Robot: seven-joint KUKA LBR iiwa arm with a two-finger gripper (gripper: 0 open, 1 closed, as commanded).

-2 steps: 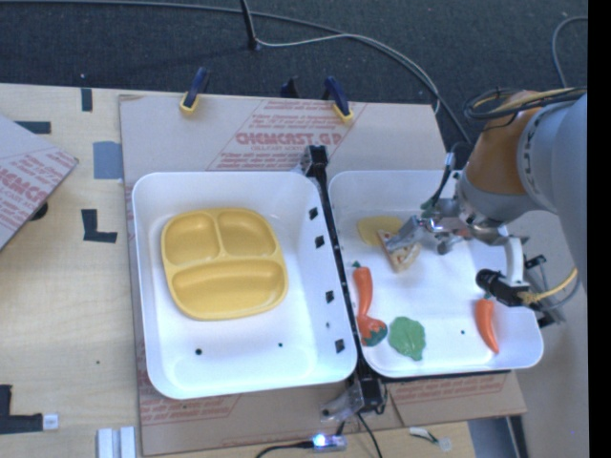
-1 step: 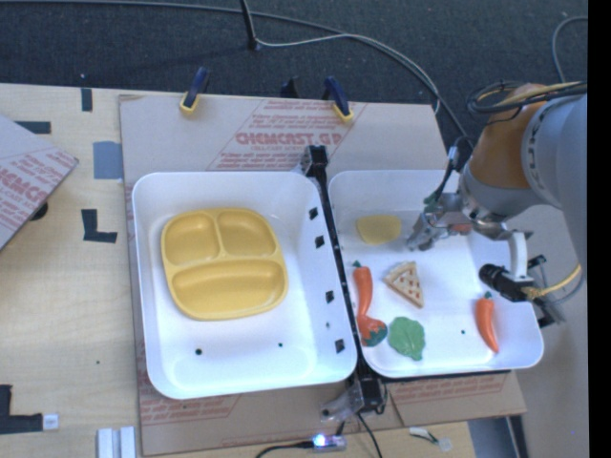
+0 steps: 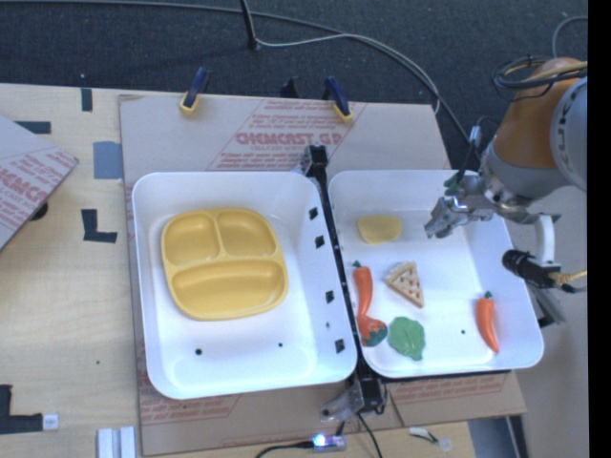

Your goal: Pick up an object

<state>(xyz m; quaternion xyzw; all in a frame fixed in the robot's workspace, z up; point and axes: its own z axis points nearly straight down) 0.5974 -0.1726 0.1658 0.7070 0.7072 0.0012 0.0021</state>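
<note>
The right bin [image 3: 496,256] holds several toy foods: a yellow oval piece [image 3: 379,228] at the back, a tan wedge [image 3: 406,283] in the middle, an orange carrot [image 3: 363,289] by the left wall, a green leafy piece [image 3: 407,337] at the front, a small red piece [image 3: 372,332] beside it, and a second carrot [image 3: 488,322] at the right. My gripper [image 3: 441,219] hangs over the back of this bin, just right of the yellow piece, with nothing visibly held.
The left bin [image 3: 153,351] holds a yellow divided tray [image 3: 224,262]. A black divider with clips [image 3: 329,256] runs between the bins. Blue and yellow clamps [image 3: 194,92] pin the cardboard sheet at the back. Cables cross the dark floor behind.
</note>
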